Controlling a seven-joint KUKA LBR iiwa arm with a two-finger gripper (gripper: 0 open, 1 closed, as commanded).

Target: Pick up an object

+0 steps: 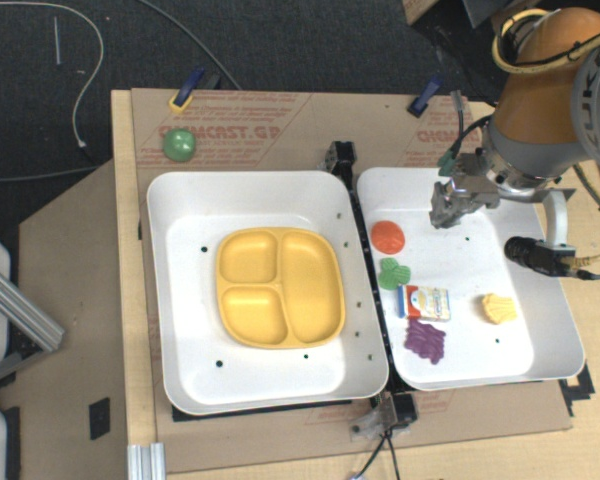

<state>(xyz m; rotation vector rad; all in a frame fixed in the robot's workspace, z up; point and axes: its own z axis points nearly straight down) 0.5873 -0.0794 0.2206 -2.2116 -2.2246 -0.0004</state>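
My gripper [448,211] hangs over the back part of the right bin [540,348], pointing down, with nothing visible between its fingers. Just to its lower left lies a flat orange-red round piece [387,236]. In front of that sit a green leafy piece [394,273], a small white and red packet [427,302], a purple grape bunch [425,341] and a yellow wedge [498,309]. The left bin [180,268] holds a yellow divided plate [280,287].
A green ball [180,145] rests on the cardboard behind the left bin. Blue clamps [188,90] [424,96] grip the board's back edge. A black fitting [340,156] sits between the bins at the back. Cables run over the dark floor at upper left.
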